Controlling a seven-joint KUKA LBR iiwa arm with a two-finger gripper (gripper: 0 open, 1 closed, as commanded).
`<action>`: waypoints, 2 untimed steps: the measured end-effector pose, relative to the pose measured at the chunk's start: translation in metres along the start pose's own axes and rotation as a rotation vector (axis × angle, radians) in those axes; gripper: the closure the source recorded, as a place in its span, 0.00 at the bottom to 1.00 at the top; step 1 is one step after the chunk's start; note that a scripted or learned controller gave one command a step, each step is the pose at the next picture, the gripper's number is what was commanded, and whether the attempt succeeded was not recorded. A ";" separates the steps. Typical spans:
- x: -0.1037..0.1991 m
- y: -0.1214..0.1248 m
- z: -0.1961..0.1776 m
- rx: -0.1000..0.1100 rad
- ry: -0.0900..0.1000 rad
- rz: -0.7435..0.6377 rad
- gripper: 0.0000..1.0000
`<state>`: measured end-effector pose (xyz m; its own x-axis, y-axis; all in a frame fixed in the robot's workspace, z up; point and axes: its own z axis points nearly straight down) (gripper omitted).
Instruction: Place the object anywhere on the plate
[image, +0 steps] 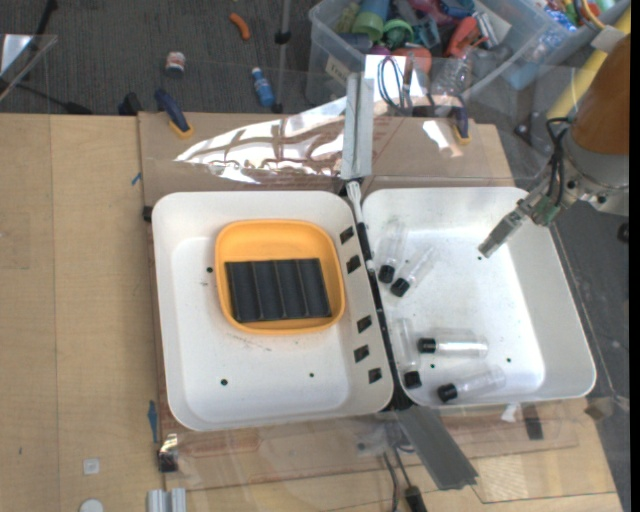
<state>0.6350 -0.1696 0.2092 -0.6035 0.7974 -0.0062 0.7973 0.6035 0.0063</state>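
Clearly, the bench carries two white bins side by side, the left bin (190, 380) and the right bin (560, 330), with a narrow divider (362, 300) between them. The orange plate (280, 236) sits in the middle of the left bin, a little toward its far side, and a black ribbed block (278, 290) lies flat on it and covers most of its floor. The objects to move, five clear tubes with black caps, all lie in the right bin, on its left half. Two of them, the first tube (394, 243) and the second tube (418, 266), lie near the divider in the far part, with their caps close together. The third tube (462, 348) lies more toward the front, nearly crosswise. The fourth tube (407, 350) lies just beside the divider, and the fifth tube (478, 384) lies close to the front wall. The gripper (490, 245) reaches in from the right and slants down over the far right part of the right bin, well apart from the plate and not touching any tube. Whether the gripper is wide or narrow I cannot tell from this view. The arm (605, 110) is at the upper right corner.
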 end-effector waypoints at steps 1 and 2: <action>-0.051 -0.002 0.020 0.002 0.001 0.018 0.00; -0.062 -0.005 -0.008 0.001 -0.002 -0.030 0.00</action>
<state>0.6688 -0.2219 0.2178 -0.6270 0.7790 -0.0087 0.7790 0.6271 0.0050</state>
